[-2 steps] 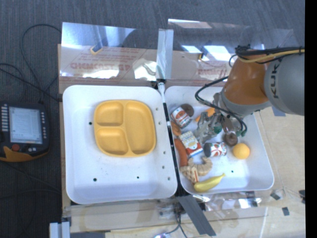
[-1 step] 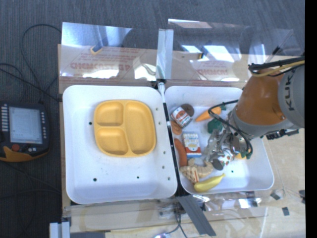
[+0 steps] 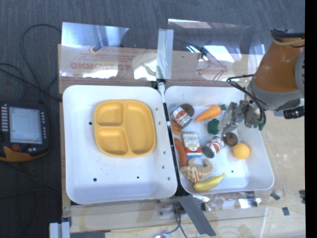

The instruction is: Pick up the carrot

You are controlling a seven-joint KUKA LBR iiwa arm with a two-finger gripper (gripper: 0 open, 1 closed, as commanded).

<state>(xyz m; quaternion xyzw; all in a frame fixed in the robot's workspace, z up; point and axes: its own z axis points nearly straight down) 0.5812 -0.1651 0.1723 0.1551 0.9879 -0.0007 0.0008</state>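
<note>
Looking down on the bench from the fixed camera view, I see the carrot (image 3: 208,113) lying in the right bin (image 3: 257,180), up in its far half, close to the bin's middle. Its long axis runs at a slant: the thick end points up and to the right, the thin tip points down and to the left, toward a small can with a red label (image 3: 181,116).

The gripper (image 3: 230,124) hangs over the same bin, just to the right of the carrot and a little nearer to me. I cannot tell from this angle how its claw stands, and I see nothing of the carrot caught in it; the carrot lies free on the bin floor. So the task's thing is to the left of the claw and slightly farther back, near but apart.

A dark green item (image 3: 213,126) sits between them, just below the carrot's thick end, and a brown round thing (image 3: 231,138) lies right under the claw. An orange ball-like fruit (image 3: 241,150) is nearer the front right, and a banana (image 3: 208,183) lies by the front wall.

My judgement: the coming move is a short shift leftward and back, with the claw turned so that it closes across the carrot's slanted axis, not along it. The green item crowds that approach.

The left bin (image 3: 79,182) bears a yellow divided plate (image 3: 124,128).
</note>
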